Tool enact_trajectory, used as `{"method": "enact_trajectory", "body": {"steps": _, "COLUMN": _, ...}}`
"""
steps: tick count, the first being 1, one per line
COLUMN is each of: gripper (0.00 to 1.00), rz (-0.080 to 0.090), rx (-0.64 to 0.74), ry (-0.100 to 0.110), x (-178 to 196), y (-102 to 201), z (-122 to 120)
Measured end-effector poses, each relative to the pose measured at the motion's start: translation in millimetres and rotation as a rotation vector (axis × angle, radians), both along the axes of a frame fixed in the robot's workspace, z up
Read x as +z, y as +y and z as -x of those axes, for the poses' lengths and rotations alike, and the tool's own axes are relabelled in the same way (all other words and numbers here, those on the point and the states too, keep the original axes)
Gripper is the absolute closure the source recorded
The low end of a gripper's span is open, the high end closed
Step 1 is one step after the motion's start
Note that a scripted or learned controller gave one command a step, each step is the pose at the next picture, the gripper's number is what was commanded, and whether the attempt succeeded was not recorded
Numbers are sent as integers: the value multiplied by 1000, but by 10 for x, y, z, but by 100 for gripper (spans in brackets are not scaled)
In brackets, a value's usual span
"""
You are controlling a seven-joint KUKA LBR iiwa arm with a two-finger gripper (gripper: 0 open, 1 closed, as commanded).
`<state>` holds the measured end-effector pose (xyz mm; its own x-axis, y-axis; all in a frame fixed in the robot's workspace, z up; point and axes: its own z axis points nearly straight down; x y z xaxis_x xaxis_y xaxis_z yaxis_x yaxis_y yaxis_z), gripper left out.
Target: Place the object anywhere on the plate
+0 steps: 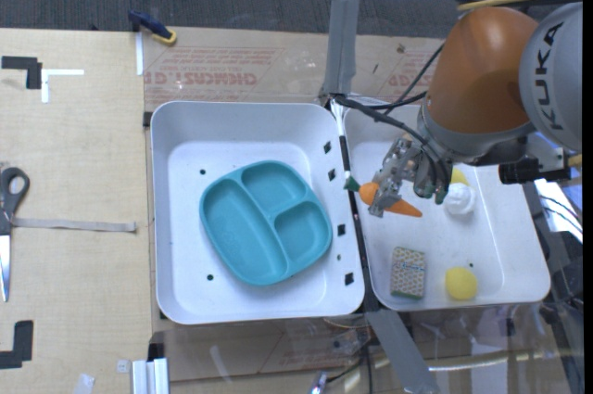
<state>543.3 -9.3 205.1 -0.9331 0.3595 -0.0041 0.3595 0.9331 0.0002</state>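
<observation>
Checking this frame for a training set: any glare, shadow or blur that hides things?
Camera view: even, soft light; the teal plate is sharp and casts little shadow; the left bin is bright white but not blown out; the gripper looks slightly blurred above the carrot; the yellow ball is clear.

Reaching in from the right, orange band bulking above the wrist, gripper (397, 190) hanging low near the divide beside the right bin (519, 285), fingers pointing down.
</observation>
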Motion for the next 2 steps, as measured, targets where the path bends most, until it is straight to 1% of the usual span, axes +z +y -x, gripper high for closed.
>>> {"method": "enact_trajectory", "body": {"steps": 1, "gripper": 100, "rz": -1, "rx": 101, "ry": 0, "x": 91, "y": 811, "z": 2}}
{"method": "enact_trajectory", "body": {"steps": 2, "gripper": 0, "rz": -1, "rx": 101, "ry": 0, "x": 91, "y": 811, "z": 2}}
